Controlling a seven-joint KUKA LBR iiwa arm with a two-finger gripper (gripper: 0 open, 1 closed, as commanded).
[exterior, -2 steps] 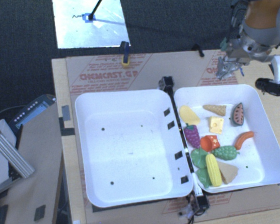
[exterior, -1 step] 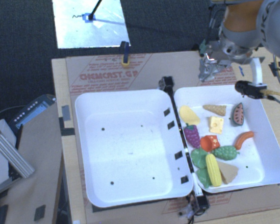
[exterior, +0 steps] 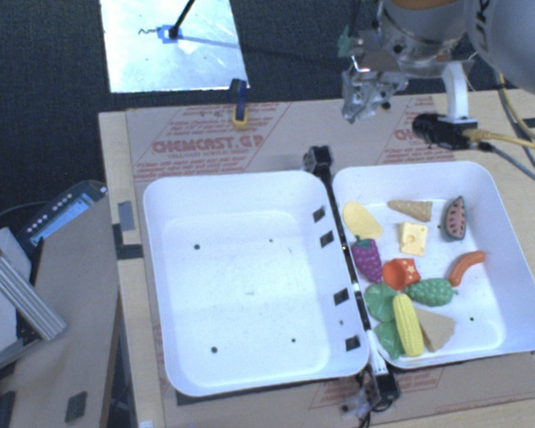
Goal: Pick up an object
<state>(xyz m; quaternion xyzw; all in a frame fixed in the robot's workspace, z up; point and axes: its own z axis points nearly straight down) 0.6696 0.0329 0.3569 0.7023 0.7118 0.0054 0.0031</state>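
Note:
The right bin (exterior: 520, 273) holds several toy foods. Along its left side lie a yellow lemon-like piece (exterior: 362, 220), purple grapes (exterior: 367, 260), a red pepper (exterior: 402, 272), a green leafy piece (exterior: 381, 303) and a corn cob (exterior: 406, 324). Further right are a tan bread wedge (exterior: 411, 209), a cheese cube (exterior: 413, 238), a watermelon slice (exterior: 453, 219), an orange carrot (exterior: 466, 265), a bumpy green vegetable (exterior: 430, 290) and a pale wedge (exterior: 437, 329). My gripper (exterior: 362, 103) hangs high over the bench behind the right bin's far left corner, apart from all of them.
The left bin (exterior: 167, 293) sits beside the right one, joined by a black-clipped divider (exterior: 339, 248). A yellow-and-blue clamp (exterior: 238, 103) stands at the bench's back edge below a shiny sheet (exterior: 173, 34). A grey device (exterior: 60, 211) lies off the bench at left.

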